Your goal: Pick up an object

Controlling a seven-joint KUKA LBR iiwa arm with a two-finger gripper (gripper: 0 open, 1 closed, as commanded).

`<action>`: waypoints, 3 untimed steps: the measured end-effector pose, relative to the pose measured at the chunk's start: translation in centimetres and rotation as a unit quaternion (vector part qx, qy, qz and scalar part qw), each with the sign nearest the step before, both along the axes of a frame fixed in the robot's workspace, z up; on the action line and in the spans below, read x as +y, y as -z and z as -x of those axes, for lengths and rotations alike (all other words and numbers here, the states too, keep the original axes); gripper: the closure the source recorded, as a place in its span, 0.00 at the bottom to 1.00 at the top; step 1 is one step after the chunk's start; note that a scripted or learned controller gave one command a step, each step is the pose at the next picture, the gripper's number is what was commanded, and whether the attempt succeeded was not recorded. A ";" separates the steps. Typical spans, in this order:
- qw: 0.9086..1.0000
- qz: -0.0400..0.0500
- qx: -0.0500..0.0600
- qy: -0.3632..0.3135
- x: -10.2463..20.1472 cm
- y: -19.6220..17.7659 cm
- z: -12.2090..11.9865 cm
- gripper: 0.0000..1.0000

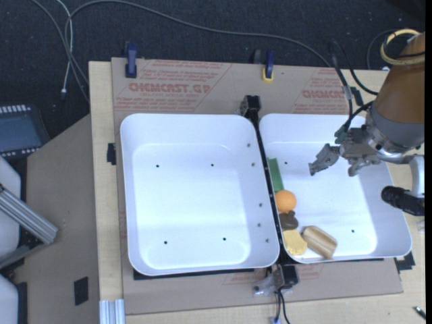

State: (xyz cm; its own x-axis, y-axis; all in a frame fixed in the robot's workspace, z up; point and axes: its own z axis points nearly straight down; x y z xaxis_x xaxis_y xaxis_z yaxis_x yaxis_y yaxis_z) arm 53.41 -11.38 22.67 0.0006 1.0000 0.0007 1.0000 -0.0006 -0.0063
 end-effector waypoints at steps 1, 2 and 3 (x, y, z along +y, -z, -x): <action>1.000 0.000 -0.004 0.000 0.0 -0.3 -0.1 0.00; 1.000 0.000 -0.001 0.000 -0.8 5.2 0.5 0.00; 1.000 0.000 -0.002 0.000 -1.0 9.4 0.5 0.00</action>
State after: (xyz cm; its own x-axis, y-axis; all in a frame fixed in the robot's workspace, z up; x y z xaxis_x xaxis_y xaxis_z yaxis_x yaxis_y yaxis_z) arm 52.87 -12.39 13.28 -0.0001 1.0000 0.0005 1.0000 0.0001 -0.0031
